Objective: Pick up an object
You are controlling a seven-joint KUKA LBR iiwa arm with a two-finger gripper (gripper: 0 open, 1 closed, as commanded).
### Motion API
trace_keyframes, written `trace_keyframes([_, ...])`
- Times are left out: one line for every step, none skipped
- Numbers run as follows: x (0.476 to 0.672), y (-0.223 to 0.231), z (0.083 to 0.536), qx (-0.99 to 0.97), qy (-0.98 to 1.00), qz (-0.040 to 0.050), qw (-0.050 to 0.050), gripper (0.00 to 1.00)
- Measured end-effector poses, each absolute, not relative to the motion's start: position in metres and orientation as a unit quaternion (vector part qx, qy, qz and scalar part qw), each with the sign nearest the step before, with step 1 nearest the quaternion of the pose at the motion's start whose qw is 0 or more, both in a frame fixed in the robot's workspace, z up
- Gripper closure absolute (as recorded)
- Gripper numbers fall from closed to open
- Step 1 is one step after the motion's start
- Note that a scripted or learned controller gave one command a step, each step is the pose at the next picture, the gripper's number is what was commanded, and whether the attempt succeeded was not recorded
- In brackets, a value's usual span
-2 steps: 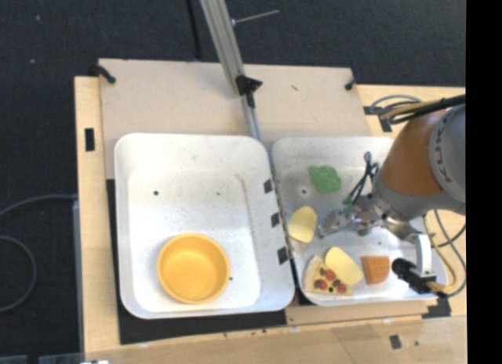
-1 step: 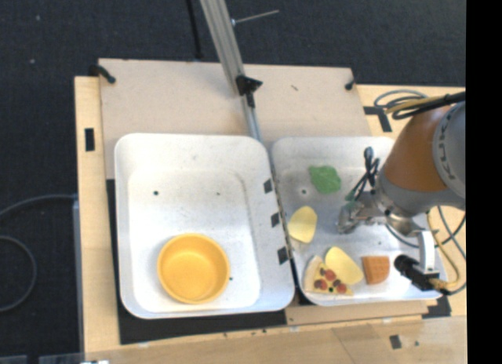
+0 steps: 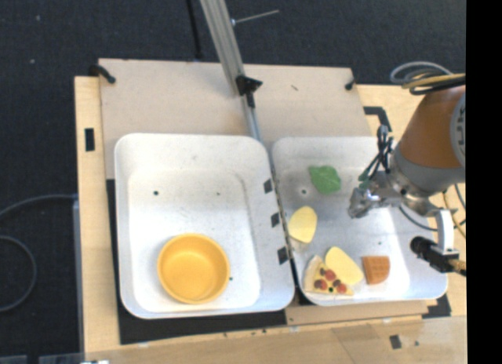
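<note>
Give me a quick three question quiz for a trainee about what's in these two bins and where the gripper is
1. True or false: the yellow bowl sits in the left bin.
2. Which item lies nearest the gripper? A) green piece B) orange block C) yellow bowl
3. Fill in: the pizza slice lies at the right bin's ____ edge.

Key: 1 true; 2 A; 3 near (bottom).

Dark carpet floor (image 3: 94,17) w/ pale wood bench (image 3: 90,198); slanted alu rail (image 3: 220,21) at top; even lighting.
</note>
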State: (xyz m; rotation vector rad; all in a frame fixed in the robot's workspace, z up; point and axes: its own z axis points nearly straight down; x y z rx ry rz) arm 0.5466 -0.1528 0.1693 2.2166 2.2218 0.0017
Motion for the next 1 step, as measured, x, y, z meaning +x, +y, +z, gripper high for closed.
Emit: trace_keyframes([0.5485,-0.1539,0.2128,0.706,0.709,0.0019,0.003,1.0])
